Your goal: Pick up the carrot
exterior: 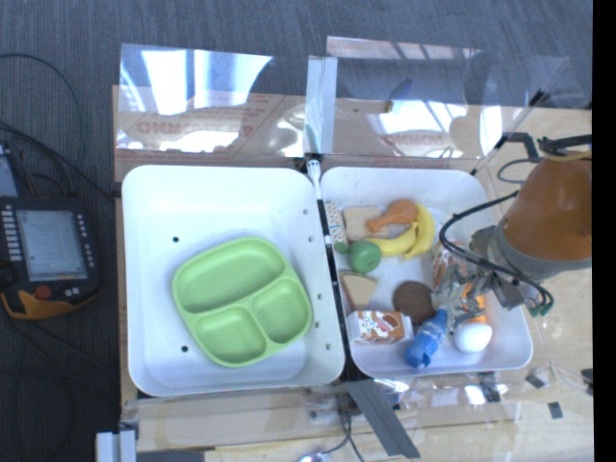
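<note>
A grey arm with an orange band reaches in from the right over the right-hand bin (525,354) of 2 white bins on the counter. Its gripper (460,292) hangs low near the bin's right side, just above a white egg (473,336) and beside a blue bottle (424,340). An orange piece at the gripper, possibly the carrot (472,301), cannot be made out clearly, nor can the state of the fingers. A banana (416,238) and a green ball (364,255) lie further left. The left bin (154,210) holds a green divided plate (243,299).
</note>
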You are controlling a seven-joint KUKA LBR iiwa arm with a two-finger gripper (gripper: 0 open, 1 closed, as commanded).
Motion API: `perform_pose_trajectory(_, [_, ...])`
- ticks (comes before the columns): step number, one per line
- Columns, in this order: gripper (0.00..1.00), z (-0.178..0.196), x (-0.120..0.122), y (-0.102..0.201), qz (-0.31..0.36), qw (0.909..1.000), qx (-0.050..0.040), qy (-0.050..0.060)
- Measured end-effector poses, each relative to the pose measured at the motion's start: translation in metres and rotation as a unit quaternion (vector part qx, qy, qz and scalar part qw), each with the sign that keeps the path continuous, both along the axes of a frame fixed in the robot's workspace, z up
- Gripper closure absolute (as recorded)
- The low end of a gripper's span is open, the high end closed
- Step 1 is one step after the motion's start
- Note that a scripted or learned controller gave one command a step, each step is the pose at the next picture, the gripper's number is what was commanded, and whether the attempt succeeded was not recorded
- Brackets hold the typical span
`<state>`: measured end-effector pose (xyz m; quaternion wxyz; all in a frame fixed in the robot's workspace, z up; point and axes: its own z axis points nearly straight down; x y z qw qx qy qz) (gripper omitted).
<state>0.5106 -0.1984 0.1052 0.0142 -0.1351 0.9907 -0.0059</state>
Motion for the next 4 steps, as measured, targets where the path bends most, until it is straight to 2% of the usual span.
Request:
perform_pose_trajectory(1, [1.0,0.064,0.015,0.032,-0.017,0.9998,0.0037,0.011])
perform_pose_trajectory(2, [1.0,0.049,-0.007,0.012,0.164,0.9864,0.0012,0.014])
perform_pose_trajectory(3, [1.0,0.013,0.0,-0.014,0.271,0.9625,0.0003,0.015])
perform_pose_trajectory(4, [1.0,0.036,0.0,-0.023,0.478,0.8784,-0.004,0.012])
